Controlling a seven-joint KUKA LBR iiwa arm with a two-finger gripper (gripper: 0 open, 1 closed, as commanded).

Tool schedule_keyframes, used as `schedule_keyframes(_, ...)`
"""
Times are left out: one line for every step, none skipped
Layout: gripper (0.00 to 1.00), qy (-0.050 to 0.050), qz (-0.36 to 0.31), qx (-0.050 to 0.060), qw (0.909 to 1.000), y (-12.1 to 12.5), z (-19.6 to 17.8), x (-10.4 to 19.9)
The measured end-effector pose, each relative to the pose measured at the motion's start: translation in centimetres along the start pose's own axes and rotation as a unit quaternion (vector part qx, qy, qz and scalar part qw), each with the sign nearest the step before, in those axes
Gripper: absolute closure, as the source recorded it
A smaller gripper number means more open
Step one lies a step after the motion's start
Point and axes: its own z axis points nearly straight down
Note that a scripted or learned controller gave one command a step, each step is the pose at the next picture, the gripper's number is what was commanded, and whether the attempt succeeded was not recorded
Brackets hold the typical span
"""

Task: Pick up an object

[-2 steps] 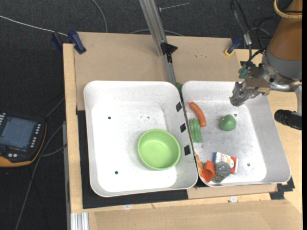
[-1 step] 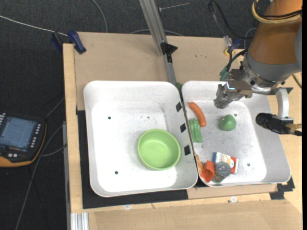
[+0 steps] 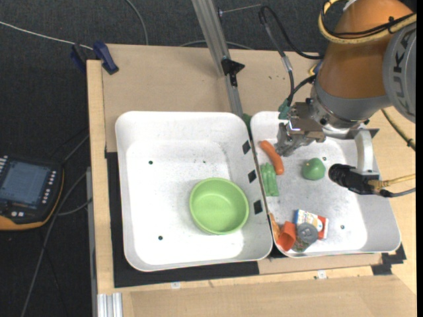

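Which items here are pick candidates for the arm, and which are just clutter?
Pick candidates:
- orange carrot, nearest the gripper
- green ball
- green block
- small pile at the right bin's front
- green bowl, left bin

Lying about:
- handheld pendant
- blue clamp
- cables

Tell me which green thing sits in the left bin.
The green bowl, round and open side up. The green ball and the flat green piece both lie in the right bin.
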Motion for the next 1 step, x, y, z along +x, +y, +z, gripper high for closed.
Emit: schedule_keyframes(1.0, 0.0, -0.001, 0.0, 1.0, -1.14, 0.5, 5.31)
